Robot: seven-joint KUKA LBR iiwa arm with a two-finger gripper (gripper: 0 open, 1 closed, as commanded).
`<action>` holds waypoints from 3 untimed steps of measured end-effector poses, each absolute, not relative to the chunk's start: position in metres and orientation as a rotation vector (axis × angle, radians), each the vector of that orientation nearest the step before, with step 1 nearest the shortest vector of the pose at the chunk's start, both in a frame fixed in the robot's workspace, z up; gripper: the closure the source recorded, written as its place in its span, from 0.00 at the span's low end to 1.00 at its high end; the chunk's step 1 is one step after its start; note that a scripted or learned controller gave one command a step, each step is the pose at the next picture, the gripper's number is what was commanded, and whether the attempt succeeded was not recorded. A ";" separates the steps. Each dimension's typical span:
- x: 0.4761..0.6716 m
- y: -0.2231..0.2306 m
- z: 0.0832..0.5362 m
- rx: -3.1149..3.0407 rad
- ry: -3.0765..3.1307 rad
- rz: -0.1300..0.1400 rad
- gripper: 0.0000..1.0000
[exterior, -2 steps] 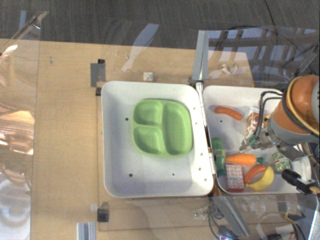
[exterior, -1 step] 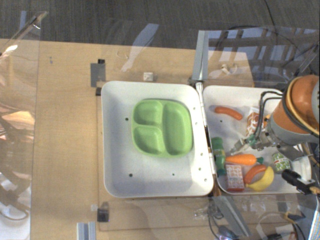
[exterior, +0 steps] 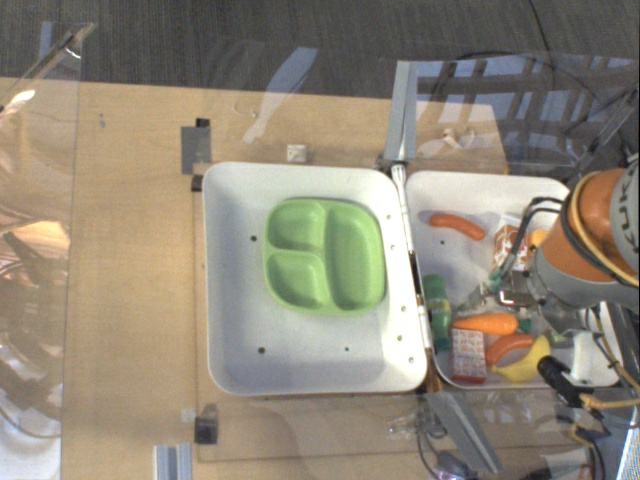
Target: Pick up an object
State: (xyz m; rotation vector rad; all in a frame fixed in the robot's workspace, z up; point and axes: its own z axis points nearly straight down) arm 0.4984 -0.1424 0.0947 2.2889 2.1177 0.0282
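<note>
Over the right bin (exterior: 470,193), the gripper (exterior: 512,290) hangs low among crowded toy food, just above the carrot (exterior: 485,323); whether it is spread or closed, I cannot tell. Tight packing risks a glancing, empty grab, or nudging the neighbouring banana (exterior: 527,365).

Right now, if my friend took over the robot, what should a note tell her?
Gripper: down low in the right white bin, over the pile of toy food. The picture does not settle whether it has hold of anything.

Things: in that bin lie an orange-red toy sausage, an orange toy carrot, a green toy vegetable, a yellow toy banana and a small red-patterned packet. The left white bin holds a green divided plastic plate.

Done: the arm has reached the pile.

Left: grip one object and lift it clear.
</note>
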 end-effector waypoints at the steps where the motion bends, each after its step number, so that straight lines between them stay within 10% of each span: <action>1: 0.502 -0.143 0.107 2.276 2.116 0.034 1.00; 2: 0.502 -0.143 0.107 2.276 2.116 0.034 0.00; 3: 0.495 -0.120 0.097 2.257 2.127 0.015 0.00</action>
